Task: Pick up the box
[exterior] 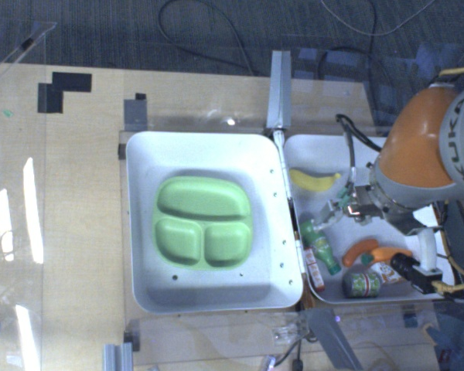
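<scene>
A narrow red and white box (312, 270) lies along the left wall of the right bin (319, 151), partly under a green bottle (322, 247). My gripper (346, 205) hangs low over the middle of the right bin, above and to the right of the box and apart from it. Just beyond the gripper, toward the bin's far side, lies a yellow banana (315, 180). I see nothing held in the gripper.
The left bin (139, 207) holds a green compartment tray (203, 221). At the front of the right bin lie a red-orange piece (359, 250), an orange carrot (392, 252), a green can (362, 284) and a small white and orange packet (383, 271).
</scene>
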Controlling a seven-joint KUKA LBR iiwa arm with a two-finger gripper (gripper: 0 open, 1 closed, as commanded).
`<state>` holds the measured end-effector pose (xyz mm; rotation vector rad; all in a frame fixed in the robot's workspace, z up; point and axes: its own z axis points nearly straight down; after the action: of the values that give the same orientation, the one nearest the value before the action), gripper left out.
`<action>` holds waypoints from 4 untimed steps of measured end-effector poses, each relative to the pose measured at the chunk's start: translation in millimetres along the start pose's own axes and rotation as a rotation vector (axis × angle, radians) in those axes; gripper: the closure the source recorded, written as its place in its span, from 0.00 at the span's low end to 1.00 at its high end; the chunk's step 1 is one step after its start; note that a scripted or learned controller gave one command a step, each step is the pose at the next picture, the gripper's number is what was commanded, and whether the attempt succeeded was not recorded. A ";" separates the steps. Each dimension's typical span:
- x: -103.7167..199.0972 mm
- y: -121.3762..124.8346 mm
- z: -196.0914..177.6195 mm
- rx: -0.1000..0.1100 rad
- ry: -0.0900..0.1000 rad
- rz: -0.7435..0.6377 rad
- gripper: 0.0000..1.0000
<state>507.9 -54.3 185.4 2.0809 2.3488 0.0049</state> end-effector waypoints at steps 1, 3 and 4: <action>-37.4 -24.0 54.2 -0.002 0.000 0.002 0.00; -62.6 -14.2 95.8 -0.012 -0.007 -0.218 0.00; -78.5 51.3 77.1 -0.002 -0.002 -0.055 0.00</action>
<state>568.6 -126.1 108.6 2.0130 2.4031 0.0056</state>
